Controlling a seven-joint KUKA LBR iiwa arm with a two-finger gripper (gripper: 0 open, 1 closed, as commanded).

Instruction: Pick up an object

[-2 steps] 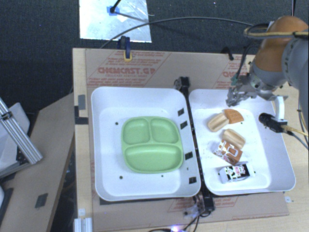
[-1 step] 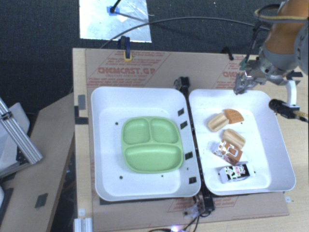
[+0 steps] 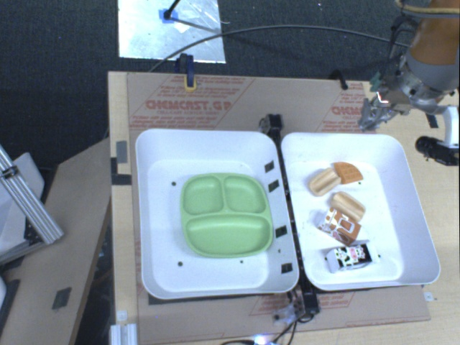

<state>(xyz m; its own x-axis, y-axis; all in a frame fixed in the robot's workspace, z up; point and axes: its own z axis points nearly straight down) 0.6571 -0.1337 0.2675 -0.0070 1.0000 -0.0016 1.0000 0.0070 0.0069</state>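
The right white bin [image 3: 413,192] holds several small items: a tan bread roll [image 3: 324,181], an orange-brown wedge [image 3: 348,172], a toast-like block [image 3: 348,205], a red and white patterned packet [image 3: 339,226] and a black and white carton [image 3: 349,256]. My gripper [image 3: 373,113] hangs above the bench just past the bin's far rim, at the upper right, apart from all of these. The orange-banded wrist [image 3: 433,38] rises behind it. Its tips are small and blurred from this angle.
The left white bin [image 3: 158,192] holds a green divided plate [image 3: 226,215]. Black clips [image 3: 274,123] join the two bins along their shared wall. A black cable [image 3: 287,29] arcs over the dark floor behind the bench. A metal rail [image 3: 25,196] slants at the left.
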